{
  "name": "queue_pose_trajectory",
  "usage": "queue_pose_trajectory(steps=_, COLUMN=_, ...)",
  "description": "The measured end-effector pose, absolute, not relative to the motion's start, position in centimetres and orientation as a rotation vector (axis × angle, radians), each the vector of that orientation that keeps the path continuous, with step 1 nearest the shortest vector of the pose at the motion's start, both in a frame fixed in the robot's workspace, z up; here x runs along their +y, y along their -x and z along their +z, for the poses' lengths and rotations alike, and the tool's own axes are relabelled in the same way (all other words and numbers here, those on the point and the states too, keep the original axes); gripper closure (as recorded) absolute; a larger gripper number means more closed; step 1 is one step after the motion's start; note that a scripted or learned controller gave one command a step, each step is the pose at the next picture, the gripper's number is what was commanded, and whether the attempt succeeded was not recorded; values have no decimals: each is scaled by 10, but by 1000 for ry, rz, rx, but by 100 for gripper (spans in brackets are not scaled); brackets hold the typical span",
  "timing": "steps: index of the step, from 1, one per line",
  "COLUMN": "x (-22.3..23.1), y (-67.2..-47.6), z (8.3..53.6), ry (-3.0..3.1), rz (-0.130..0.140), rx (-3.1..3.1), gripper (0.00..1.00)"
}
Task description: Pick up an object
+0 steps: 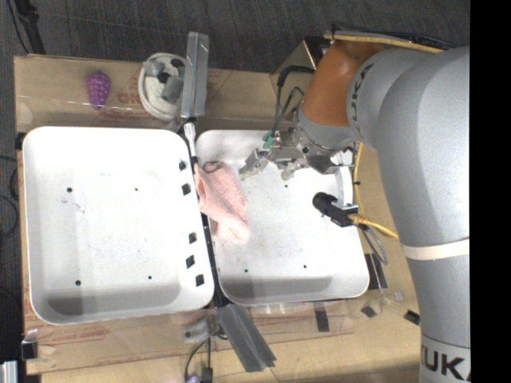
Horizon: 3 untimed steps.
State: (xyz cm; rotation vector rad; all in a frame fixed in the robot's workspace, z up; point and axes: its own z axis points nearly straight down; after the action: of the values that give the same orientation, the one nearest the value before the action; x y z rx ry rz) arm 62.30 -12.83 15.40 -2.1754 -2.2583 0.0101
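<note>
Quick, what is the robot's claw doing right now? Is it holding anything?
End effector: above the right white bin, beside the crumpled pink cloth; open or closed cannot be told, and nothing is seen held.

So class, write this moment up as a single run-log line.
phase: approach | end effector: over right bin, beside pink cloth | grasp: none seen | cloth: against bin's left wall | left bin: untouched

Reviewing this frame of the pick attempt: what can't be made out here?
- Gripper: fingers too small and cluttered in the camera view to tell their state.
- Pink cloth: its left edge lies over the bin wall, hiding what is beneath.
- Purple object outside the bins: too small to identify.
</note>
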Motion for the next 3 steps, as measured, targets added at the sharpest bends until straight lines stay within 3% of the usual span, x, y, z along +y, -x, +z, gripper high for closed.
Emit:
queue_pose_trajectory(steps=1, x=-123, y=-600, z=93, ry=2059, rz=-1, rx=-2372, gripper=0)
queue_pose_trajectory(steps=2, x=-99, y=-615, z=94, ry=1886, rz=1, rx=-2517, gripper=0)
queue_pose_trajectory(steps=3, x=-112, y=-658, z=93, ry=1905, rz=1, rx=-2497, gripper=0)
